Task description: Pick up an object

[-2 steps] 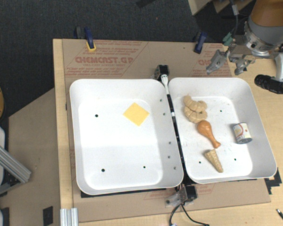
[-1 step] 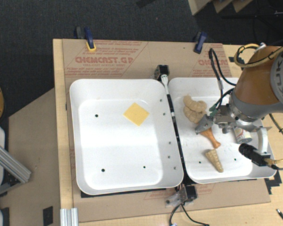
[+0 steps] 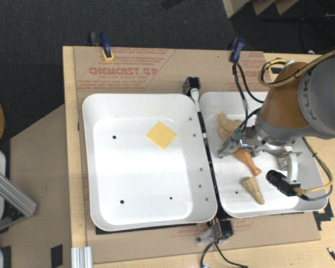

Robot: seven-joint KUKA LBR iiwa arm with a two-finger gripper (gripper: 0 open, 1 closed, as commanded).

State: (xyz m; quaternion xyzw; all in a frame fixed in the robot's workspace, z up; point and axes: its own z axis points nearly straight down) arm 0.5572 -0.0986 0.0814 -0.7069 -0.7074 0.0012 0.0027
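Note:
My gripper point(image 3: 233, 146) is low in the right bin point(image 3: 310, 197), near its left wall. An orange carrot-shaped piece point(image 3: 248, 160) lies just below and to the right of it, partly under the wrist. A pale beige piece point(image 3: 229, 124) rests just above the gripper. A tan ridged cone point(image 3: 254, 189) lies closer to the bin's front edge. In the left bin point(image 3: 100, 166), a flat yellow square point(image 3: 161, 135) sits in the upper middle, well away from the gripper. The arm hides much of the right bin's far side.
A black divider strip point(image 3: 204, 144) runs between the two bins. Clamps point(image 3: 105, 44) hold the cardboard base at the back edge. Cables point(image 3: 243, 88) trail down to the wrist from the back.

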